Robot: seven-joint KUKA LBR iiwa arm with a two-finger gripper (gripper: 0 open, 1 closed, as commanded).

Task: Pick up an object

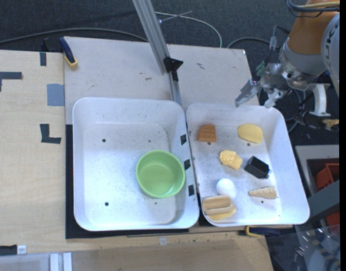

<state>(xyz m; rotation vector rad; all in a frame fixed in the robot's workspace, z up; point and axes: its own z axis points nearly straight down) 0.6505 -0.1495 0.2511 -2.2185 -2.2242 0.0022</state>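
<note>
- Gripper (257, 96) sits above the far right corner of the right bin (291, 168), just outside its rim; 2 fingers spread apart, nothing between them.
- Arm (311, 30), grey with orange band, enters from the upper right.
- Right bin holds 6 candidate objects, all apart from the gripper:
  - brown bread-like piece (206, 133), far left part of the bin
  - flat yellow piece (250, 133), far right part, nearest the gripper
  - lumpy yellow piece (231, 159), centre
  - black block (256, 167), just right of the lumpy piece, tilted
  - white egg-shaped item (225, 187), touching or just above the hot dog (219, 206) at the near left corner
  - tan wedge (263, 193), near right
- Left bin (93, 151) holds 1 green bowl (160, 174), upright, toward its near right side.
- Metal pole (156, 38) slants down to the junction of the 2 bins.
</note>
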